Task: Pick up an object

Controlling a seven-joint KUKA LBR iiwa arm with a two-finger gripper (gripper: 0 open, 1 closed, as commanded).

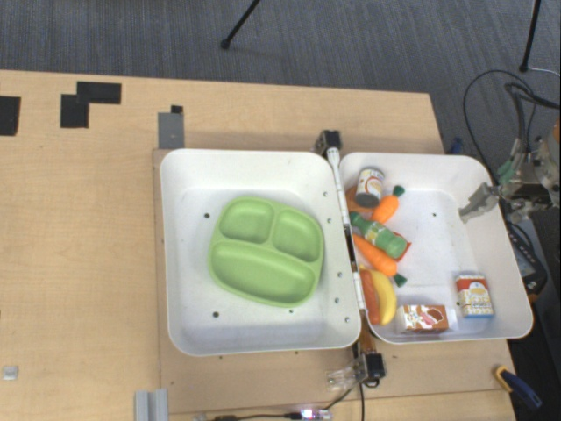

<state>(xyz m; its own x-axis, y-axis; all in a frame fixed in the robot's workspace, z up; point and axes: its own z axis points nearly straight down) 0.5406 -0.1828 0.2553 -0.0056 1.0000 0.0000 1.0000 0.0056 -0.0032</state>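
Light wood desk (79,235) over grey carpet (131,20). Two white bins (184,323), with a green divided tray (266,251) in the left one. Can't tell the end effector (480,202) state.

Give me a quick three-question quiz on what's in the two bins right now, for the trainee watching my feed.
1. True or false: the green divided plate lies in the right bin.
2. Which item sits nearest the right bin's lower right corner? A) the banana B) the small carton C) the can
3. Fill in: the toy foods are piled along the right bin's ____ wall.

Key
1. False: it lies in the left bin.
2. B. The banana lies low on the left side and the can near the top left.
3. Left, next to the divider between the bins. The gripper is at the bin's upper right rim, away from that pile.
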